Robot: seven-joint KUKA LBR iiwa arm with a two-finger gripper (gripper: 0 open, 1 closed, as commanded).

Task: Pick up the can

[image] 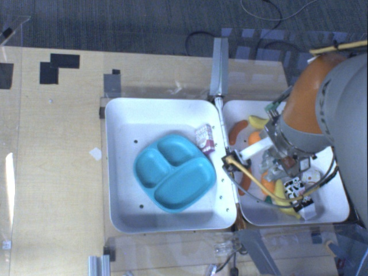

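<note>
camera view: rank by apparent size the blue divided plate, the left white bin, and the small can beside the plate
1. left white bin
2. blue divided plate
3. can, by far the smallest, lying at the plate's upper right edge

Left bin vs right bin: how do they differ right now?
The left bin holds a blue divided plate and a small can near its right wall; the right bin holds a jumble of yellow, orange and white items. The left bin lies open to the camera; the right bin is partly covered by the arm, which reaches down into it. Both are shallow, white and sit side by side.
</note>
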